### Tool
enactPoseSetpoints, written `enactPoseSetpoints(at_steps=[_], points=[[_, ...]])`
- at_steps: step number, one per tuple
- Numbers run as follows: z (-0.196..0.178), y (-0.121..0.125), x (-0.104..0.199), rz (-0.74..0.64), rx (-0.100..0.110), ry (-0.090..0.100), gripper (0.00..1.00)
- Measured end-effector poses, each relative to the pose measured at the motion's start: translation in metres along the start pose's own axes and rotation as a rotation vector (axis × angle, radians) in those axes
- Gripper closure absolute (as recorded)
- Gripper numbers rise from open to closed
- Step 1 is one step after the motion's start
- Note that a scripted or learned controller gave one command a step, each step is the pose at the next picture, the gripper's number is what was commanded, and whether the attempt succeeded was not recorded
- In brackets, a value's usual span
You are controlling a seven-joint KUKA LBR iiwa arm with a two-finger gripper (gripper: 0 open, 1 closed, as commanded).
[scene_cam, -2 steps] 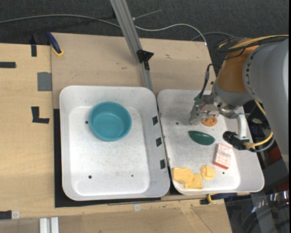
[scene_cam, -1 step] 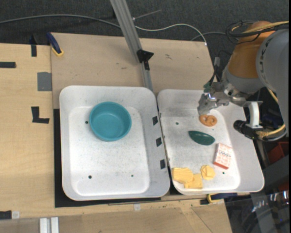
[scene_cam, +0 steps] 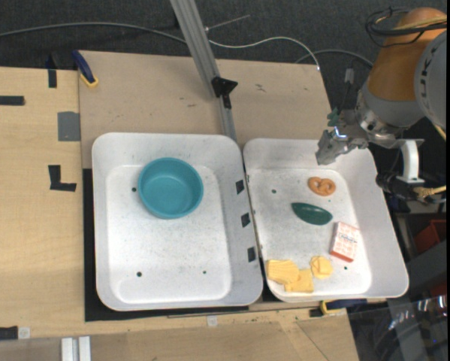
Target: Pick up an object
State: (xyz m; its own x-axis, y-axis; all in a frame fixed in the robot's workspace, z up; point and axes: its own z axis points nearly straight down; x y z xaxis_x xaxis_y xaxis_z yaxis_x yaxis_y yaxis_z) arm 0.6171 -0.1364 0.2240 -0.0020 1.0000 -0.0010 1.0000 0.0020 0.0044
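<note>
Looking down at a slant from the one fixed camera, I see my bench with two shallow white bins side by side. My arm (scene_cam: 405,59), grey with an orange band above the wrist, reaches in from the right, and my gripper (scene_cam: 328,150) hangs over the upper edge of the right bin (scene_cam: 382,273). Whether it stands wide or narrow I cannot tell from this angle, and nothing shows in its grasp.

The left bin (scene_cam: 112,269) holds a round teal bowl (scene_cam: 170,187), upright, in its upper half.

The right bin holds several small things. An orange pretzel-shaped piece (scene_cam: 322,186) lies just below and slightly left of my gripper, apart from it. Below that lies a dark green oval piece (scene_cam: 312,213). To the lower right of the green piece is a small red and white packet (scene_cam: 345,241), tilted. Along the near edge lie pale yellow pieces (scene_cam: 291,274), with a smaller yellow piece (scene_cam: 321,266) just beside them on the right.

A grey metal bar (scene_cam: 200,47) runs diagonally from the top down to the gap between the bins, and thin cables (scene_cam: 104,27) trail across the dark floor behind the bench.
</note>
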Motion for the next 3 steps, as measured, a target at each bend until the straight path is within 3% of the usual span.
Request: enactPoseSetpoints(at_steps=[1, 3], points=[[-0.003, 0.0, 0.0, 0.001, 0.005, 0.001, 1.0], [-0.018, 0.008, 0.103, -0.005, 0.005, 0.003, 1.0]])
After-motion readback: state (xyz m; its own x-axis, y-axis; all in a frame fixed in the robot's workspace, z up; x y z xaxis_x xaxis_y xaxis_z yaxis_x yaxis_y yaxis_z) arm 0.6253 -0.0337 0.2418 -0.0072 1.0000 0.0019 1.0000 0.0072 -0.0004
